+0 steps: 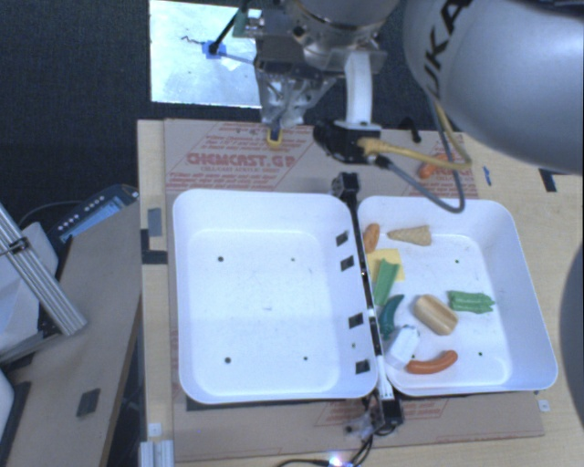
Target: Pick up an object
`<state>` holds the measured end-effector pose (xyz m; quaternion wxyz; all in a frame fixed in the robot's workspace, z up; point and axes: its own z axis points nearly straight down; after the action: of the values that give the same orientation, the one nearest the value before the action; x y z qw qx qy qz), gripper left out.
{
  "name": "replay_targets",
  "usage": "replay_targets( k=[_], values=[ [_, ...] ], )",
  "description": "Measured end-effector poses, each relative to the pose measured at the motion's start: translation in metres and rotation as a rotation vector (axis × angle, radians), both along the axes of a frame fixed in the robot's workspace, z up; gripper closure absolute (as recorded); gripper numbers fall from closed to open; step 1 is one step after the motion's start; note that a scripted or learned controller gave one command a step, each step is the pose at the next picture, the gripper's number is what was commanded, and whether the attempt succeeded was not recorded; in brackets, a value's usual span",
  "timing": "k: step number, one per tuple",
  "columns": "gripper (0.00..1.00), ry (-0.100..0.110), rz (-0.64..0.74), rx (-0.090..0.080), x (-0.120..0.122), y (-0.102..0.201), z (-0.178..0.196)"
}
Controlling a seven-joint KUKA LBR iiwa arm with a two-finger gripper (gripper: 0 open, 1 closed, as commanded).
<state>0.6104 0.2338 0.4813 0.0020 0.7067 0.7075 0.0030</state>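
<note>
Gripper point(275, 123) pinching small yellow piece point(274, 140) above cardboard point(233, 160) printed "CHEMCAST"; arm point(493, 64) lettering partly readable.

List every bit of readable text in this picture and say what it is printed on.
"CHEMCAST GP": red print on the brown board behind the left bin.
Smaller red lines around it and along the board's front edge: too blurred to read.
"KU": partial dark letters on the grey arm.

Single fixed camera above the bench point(87, 301), angled down, both bins framed
</note>
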Motion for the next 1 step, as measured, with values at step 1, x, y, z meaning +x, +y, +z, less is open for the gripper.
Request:
replay_targets(
  k=[1],
  values=[
    [1.00,0.003,-0.002,-0.001,0.0479,-0.0073,0.0069]
  ],
)
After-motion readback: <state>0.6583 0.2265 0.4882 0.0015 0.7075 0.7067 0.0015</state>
